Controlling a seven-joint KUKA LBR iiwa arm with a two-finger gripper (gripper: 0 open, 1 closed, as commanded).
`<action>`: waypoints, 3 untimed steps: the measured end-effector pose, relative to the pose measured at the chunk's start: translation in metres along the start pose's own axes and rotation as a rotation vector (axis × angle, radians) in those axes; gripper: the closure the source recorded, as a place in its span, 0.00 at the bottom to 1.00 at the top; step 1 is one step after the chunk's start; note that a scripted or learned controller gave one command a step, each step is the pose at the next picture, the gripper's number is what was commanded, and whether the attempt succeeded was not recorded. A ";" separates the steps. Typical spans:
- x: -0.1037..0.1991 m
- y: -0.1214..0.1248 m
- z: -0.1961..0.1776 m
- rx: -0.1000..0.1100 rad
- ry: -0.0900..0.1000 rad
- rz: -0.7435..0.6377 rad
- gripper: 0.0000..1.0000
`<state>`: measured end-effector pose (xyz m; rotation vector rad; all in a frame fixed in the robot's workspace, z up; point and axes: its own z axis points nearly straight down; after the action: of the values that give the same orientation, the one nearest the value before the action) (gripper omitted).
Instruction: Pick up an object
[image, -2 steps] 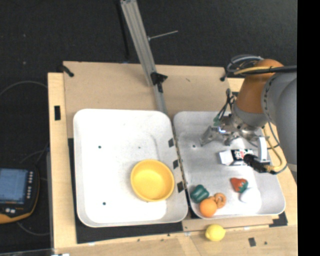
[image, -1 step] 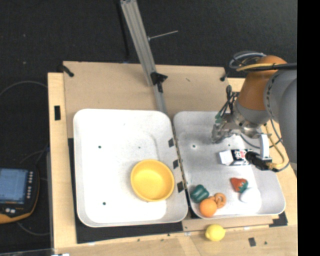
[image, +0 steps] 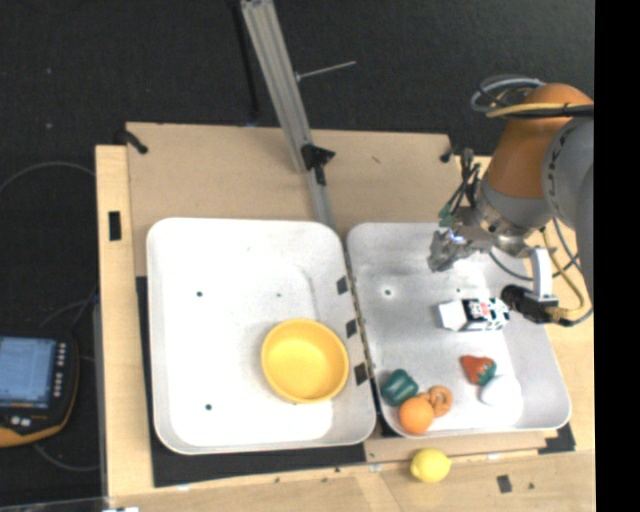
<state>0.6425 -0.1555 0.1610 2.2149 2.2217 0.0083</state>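
Note:
My gripper (image: 443, 250) hangs over the back of the right bin (image: 400, 260), away from the objects. Further forward in that bin lie a white and black toy (image: 472, 313), a red strawberry-like toy (image: 478, 369), a green piece (image: 399, 385), an orange fruit (image: 416, 414) and a small orange toy (image: 439, 399) beside it. A yellow bowl (image: 304, 360) sits in the left bin (image: 200, 270), near its right wall. Nothing shows between my fingers.
A yellow lemon (image: 430, 465) lies on the bench in front of the right bin. A grey metal post (image: 290, 110) slants up behind the bins. A handheld pendant (image: 35, 385) rests off the bench at far left.

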 end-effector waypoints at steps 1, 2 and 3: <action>-0.001 0.002 -0.055 -0.001 -0.001 0.000 1.00; 0.053 -0.014 -0.069 0.005 0.002 -0.004 1.00; 0.100 -0.033 -0.062 0.007 0.000 -0.003 1.00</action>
<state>0.6088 -0.0559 0.2226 2.2158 2.2284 0.0003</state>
